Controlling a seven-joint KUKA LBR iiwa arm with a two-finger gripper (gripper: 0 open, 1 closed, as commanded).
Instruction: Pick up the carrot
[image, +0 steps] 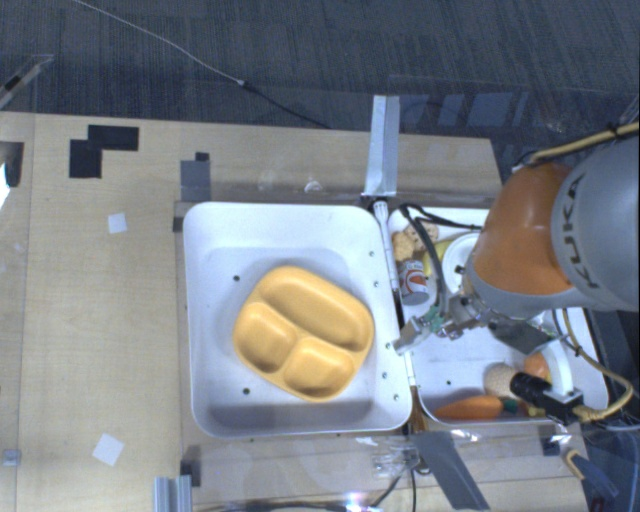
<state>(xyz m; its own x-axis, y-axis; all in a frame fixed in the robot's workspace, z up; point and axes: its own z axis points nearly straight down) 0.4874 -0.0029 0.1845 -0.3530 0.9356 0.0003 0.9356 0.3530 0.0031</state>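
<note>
Long orange carrot (470, 407) lies at six o'clock in the right white bin (450, 365); jaws' opening cannot be told.

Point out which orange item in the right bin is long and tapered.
The carrot, lying along the lower edge of the right bin; the other orange piece is short and rounded.

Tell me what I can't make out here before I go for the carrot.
1. The right bin: in the camera view the arm covers most of its floor; whatever lies beneath is hidden.
2. The carrot: robot hardware hides its right end, so its full length is unclear.
3. The small things along that bin's left wall: too small and crowded to identify.
</note>
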